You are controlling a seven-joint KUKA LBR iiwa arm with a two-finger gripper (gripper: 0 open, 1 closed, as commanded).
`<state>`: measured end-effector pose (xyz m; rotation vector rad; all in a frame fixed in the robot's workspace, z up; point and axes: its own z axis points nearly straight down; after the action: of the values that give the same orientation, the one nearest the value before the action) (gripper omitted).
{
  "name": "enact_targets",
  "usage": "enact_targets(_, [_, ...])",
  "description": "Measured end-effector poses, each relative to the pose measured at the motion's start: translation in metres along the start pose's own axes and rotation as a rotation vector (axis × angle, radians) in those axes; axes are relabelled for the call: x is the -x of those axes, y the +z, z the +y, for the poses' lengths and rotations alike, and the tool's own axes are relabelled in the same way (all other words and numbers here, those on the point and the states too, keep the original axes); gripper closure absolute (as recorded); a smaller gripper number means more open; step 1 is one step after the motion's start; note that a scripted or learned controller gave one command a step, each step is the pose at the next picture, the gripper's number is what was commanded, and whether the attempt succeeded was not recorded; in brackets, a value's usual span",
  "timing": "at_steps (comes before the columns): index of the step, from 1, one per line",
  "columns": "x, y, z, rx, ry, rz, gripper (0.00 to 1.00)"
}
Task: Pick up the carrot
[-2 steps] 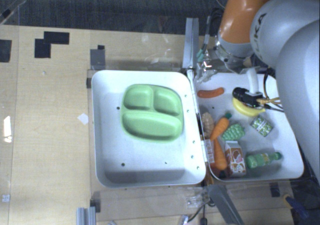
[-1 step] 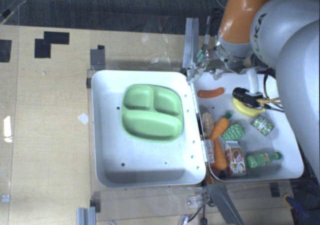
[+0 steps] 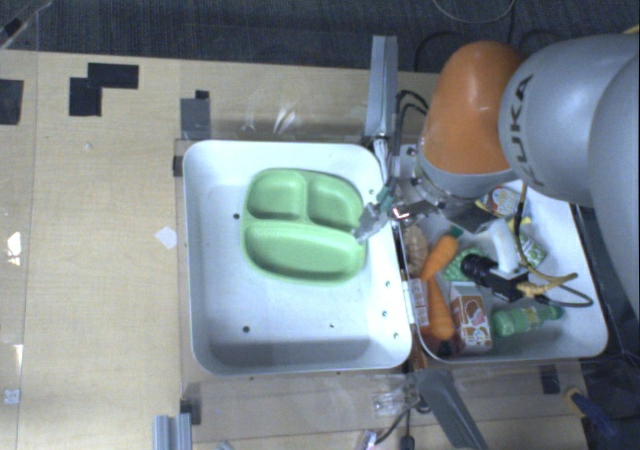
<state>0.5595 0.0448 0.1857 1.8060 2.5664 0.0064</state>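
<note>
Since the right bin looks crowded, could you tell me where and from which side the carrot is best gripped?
Probably at the carrot's thick middle, coming down from above. It lies tilted among packages in the right bin, close to the wall shared with the left bin, so a side approach looks blocked. Close the fingers across its width. The gripper sits over the green tray.

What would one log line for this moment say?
end effector: at green tray rim, left bin | carrot: right bin, not held | pick: pending
</note>
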Motion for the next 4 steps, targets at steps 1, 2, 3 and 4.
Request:
enact_targets(1, [0.023,0.0,-0.053,0.0,-0.161,0.0,0.0])
enact_targets(2, [-0.009,0.001,-0.073,-0.001,-0.144,0.0,0.0])
enact_targets(3, [0.02,0.0,-0.083,0.0,-0.173,0.0,0.0])
enact_targets(4, [-0.013,0.001,-0.072,0.0,-0.227,0.0,0.0])
